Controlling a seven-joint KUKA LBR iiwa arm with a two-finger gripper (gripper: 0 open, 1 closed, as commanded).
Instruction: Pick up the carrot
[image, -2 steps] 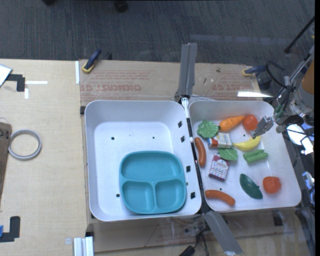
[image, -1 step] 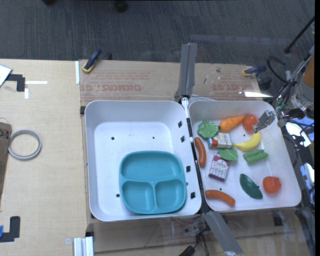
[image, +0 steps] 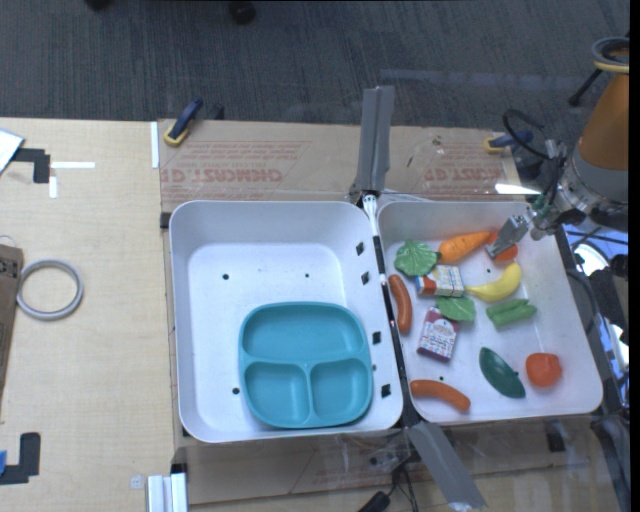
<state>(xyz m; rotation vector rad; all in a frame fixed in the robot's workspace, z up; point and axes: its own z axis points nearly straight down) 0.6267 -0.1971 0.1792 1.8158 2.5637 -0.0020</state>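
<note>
- the sausage (image: 440, 395) lies nearest the camera, at the near edge of the right bin (image: 580, 330), well apart from the carrot (image: 466, 244).
- the carrot lies in the far part of the right bin, its thin end toward the arm side.
- the gripper (image: 508, 237) hangs just beside the carrot's thin end; nothing shows between its fingers, and whether they are spread or pressed together cannot be told.
- the banana (image: 497, 286) lies just nearer the camera than the carrot, apart from it.
- a green lettuce leaf (image: 416, 259) lies just left of the carrot.
- a second sausage (image: 402, 303) lies left of and nearer than the carrot, along the bin's left wall.
- a small red and white carton (image: 437, 335) lies nearer than the carrot, in mid bin.
- a tomato (image: 543, 369) and a dark green leaf (image: 501, 372) lie well nearer than the carrot, on the arm side.
- the left bin (image: 200, 300), far left of the carrot, bears a teal divided plate (image: 303, 363).
</note>
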